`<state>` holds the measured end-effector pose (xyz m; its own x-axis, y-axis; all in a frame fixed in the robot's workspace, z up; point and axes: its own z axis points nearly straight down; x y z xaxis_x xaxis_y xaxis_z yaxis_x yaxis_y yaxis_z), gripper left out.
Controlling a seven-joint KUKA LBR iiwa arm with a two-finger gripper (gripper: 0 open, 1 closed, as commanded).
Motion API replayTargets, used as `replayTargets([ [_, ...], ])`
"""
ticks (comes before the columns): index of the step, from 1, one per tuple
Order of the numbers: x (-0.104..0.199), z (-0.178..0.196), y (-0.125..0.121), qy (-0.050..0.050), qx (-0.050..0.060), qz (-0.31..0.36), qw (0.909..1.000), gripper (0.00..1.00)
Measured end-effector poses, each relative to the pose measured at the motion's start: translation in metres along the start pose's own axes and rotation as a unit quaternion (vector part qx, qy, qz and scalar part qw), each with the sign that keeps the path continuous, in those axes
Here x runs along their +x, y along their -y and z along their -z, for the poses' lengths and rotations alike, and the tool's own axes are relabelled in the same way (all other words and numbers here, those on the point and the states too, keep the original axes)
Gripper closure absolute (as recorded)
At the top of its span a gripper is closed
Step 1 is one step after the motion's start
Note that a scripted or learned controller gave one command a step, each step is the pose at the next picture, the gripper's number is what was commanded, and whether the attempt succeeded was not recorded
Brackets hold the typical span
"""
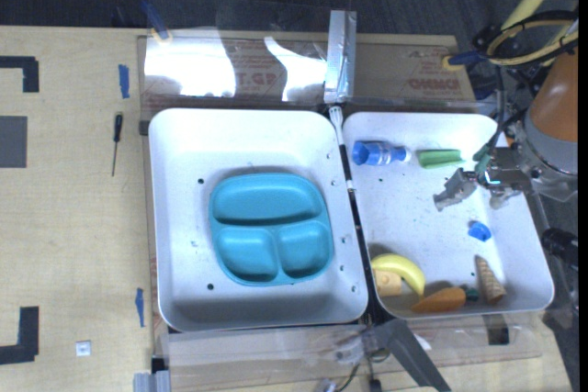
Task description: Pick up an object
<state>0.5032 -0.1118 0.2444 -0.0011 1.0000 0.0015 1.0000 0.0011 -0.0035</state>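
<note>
Worktop (64, 225): light wood surface carrying two shallow white bins side by side; black corner marks and a thin dark tool lie at its left.
Left bin (175, 142): holds one item, a blue divided tray (270, 227), lying flat near the bin's centre, with one long compartment and two smaller ones.
Divider (340, 55): an upright metal strip behind the seam between the bins, with clear panels along the back.
Right bin (413, 128): holds all the small loose objects.
Blue bottle (378, 154): lies on its side near the back left corner of the right bin.
Green piece (439, 158): lies just right of the bottle, apart from it.
Banana (399, 272): at the front left of the right bin.
Carrot (439, 298): against the front wall, just right of the banana.
Small blue block (479, 231): lies alone towards the right side, below the gripper.
Brown cone (489, 279): near the front right corner, close to the carrot's tip.
Gripper (464, 186): over the right half of the right bin, between the green piece and the blue block; the fingers are spread apart with nothing between them.
Arm (556, 119): enters from the right edge, orange band visible.
</note>
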Motion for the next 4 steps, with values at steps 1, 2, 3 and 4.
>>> replayTargets([
  [1,-0.083,-0.091,0.028,0.001,0.004,-0.030,0.9995,0.00],
  [2,-0.092,-0.157,0.000,0.000,-0.004,0.128,0.9917,0.00],
  [3,-0.027,-0.076,-0.020,0.002,-0.006,0.224,0.9745,0.00],
  [4,0.005,-0.073,0.013,0.001,-0.001,0.286,0.9582,0.00],
])
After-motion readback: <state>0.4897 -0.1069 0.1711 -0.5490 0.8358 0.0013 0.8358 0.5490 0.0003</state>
